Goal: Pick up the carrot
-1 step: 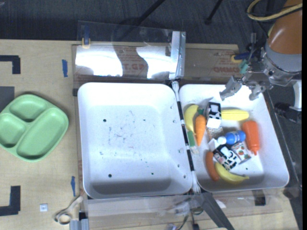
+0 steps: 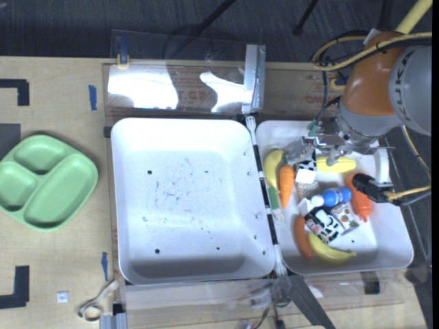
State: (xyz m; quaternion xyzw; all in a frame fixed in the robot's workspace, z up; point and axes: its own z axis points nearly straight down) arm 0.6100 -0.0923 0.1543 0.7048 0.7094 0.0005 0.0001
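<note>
Hovering over the right bin [image 2: 401, 252], the gripper [image 2: 322, 146] is poised above the clutter; its state cannot be told. The carrot [image 2: 286, 186] lies just beside and below it, between a banana [image 2: 273, 164] and a carton [image 2: 305, 179].

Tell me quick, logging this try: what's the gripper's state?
Gripper: cannot be told; it hangs over the right bin, apart from the carrot.
</note>
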